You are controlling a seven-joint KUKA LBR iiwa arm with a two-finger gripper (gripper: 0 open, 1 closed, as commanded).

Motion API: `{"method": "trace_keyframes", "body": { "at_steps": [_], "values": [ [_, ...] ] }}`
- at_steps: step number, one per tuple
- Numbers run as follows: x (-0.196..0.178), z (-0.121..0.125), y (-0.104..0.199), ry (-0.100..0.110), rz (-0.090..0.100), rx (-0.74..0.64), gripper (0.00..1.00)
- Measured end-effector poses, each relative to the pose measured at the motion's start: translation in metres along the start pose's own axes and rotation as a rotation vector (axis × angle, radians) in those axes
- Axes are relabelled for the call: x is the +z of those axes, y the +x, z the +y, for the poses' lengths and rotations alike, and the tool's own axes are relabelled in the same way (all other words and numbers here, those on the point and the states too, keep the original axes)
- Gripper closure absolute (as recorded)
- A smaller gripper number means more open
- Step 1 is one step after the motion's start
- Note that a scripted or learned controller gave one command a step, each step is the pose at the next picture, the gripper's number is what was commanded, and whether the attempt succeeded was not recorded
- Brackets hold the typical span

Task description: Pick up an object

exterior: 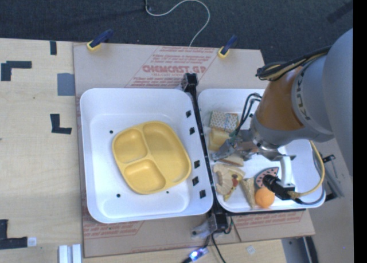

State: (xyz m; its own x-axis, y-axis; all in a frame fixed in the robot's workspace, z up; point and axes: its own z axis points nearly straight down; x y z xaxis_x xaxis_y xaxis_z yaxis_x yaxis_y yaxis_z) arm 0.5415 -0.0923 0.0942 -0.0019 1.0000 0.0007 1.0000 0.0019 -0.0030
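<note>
The right bin (304, 201) holds several food items: a speckled square sponge-like piece (223, 121), a pale yellow cheese block (217, 139), sandwich-like pieces (228, 179), a watermelon slice (267, 174) and an orange ball (264, 198). My gripper (241, 146) is lowered into this bin just right of the cheese block, with the orange-banded wrist (278, 110) above it. Its fingertips sit among the items and are hard to make out.
The left bin (97, 107) holds a yellow three-compartment plate (151, 156). Both bins rest on a cardboard sheet (166, 67) held by clamps at the back. A white cable (178, 7) loops over the dark floor behind.
</note>
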Motion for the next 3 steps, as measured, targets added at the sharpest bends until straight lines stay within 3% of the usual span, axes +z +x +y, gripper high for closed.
{"method": "trace_keyframes", "body": {
  "at_steps": [2,3],
  "values": [
    [-0.1,0.003,-0.008,-0.006,-0.002,0.001,1.0],
    [-0.132,0.003,-0.008,-0.005,-0.001,0.0,1.0]
  ]
}}
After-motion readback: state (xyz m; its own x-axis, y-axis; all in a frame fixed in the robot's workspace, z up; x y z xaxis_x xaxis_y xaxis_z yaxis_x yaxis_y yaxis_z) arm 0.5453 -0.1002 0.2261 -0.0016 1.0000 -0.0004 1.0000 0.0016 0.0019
